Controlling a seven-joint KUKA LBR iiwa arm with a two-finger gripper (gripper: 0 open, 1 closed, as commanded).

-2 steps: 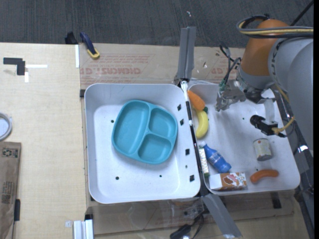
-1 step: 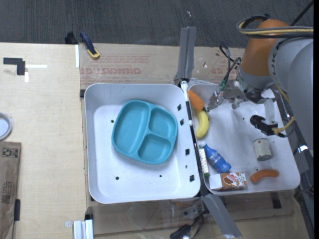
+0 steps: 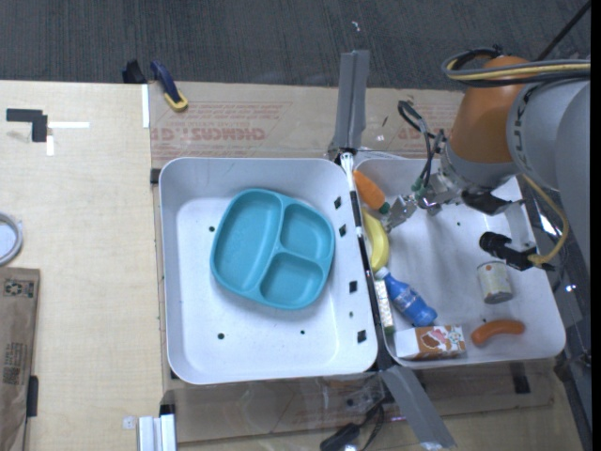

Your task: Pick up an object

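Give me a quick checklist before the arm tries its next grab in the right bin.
1. Gripper over right bin: ok.
2. Target near gripper: ok, banana and carrot lie just left of it.
3. Anything held: cannot tell.
4. Room to close: not ok, both lie against the bin's left wall.
5. Other items apart from gripper: ok, bottle, carton, sausage, cup.
6. Blue plate in left bin: ok, apart.

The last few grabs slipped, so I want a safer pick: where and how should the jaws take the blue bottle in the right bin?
Probably the blue bottle across its body, coming straight down. It lies flat and slanted, cap end toward the banana, base against the small carton. Set the jaws across its narrow width, mid-body, where its long sides have free floor.
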